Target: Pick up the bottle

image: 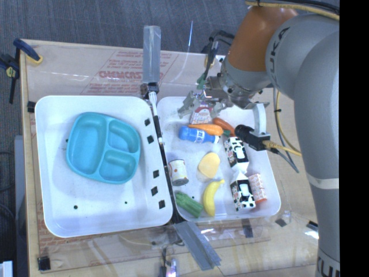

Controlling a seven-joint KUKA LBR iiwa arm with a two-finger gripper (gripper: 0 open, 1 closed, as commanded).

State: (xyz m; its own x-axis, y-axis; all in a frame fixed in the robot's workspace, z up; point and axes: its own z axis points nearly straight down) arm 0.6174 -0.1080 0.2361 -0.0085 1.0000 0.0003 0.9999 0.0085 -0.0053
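Bottle (194, 134) lies flat: light, rigid, smooth plastic, liable to roll; grasp across mid-body. Gripper (202, 104) finger state cannot be told

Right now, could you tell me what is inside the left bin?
The left bin holds one thing: a light blue divided plate, lying flat toward its back-left part. Its compartments look bare. Whatever lies beneath the plate is covered.

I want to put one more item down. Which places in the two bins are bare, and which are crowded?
Bare: the left bin floor around the blue tray, mostly its near strip. Crowded: the right bin, where the bottle, carrot, lemon, banana and cartons lie close under the gripper.
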